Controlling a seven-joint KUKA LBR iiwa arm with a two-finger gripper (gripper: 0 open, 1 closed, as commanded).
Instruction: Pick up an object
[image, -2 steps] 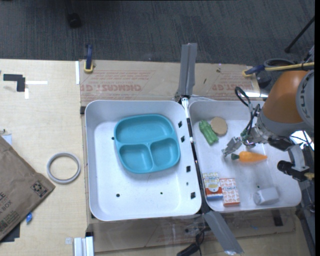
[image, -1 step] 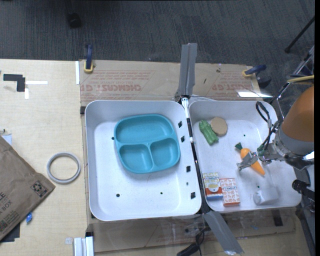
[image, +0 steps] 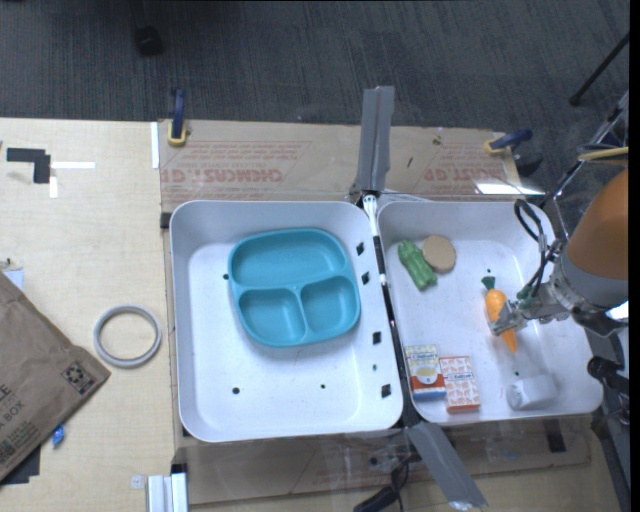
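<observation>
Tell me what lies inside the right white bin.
The right white bin holds a green vegetable, tan round piece, orange carrot, two small cartons and a white block. The gripper covers part of the carrot.

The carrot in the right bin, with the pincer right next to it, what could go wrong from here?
1. The pincer sits at the side of the carrot, so a grasp there could push it away or only clip its edge.
2. The carrot is narrow and tapered, so it might slip out as it is lifted.
3. The right bin's wall and the cables by the wrist are close, so a wide move might snag or bump them.
</observation>
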